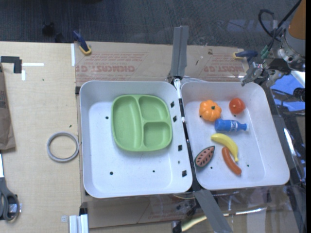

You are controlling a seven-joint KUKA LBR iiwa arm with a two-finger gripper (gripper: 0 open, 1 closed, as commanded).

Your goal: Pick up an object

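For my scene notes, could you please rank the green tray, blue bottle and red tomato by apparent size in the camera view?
1. green tray
2. blue bottle
3. red tomato

roll of tape [63, 146] — bench left | scissors [8, 203] — lower-left edge | blue clamp [81, 43] — cardboard's top-left corner

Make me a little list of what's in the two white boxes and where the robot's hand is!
left bin: holds a green divided plate
right bin: holds six toy foods
back row: orange pumpkin, red tomato
middle: blue bottle, lying on its side
front: yellow banana, sausage beside it, watermelon slice to the left
hand: above the right bin's far right corner, not touching any toy
outside the bins: a tape ring on the bench, left
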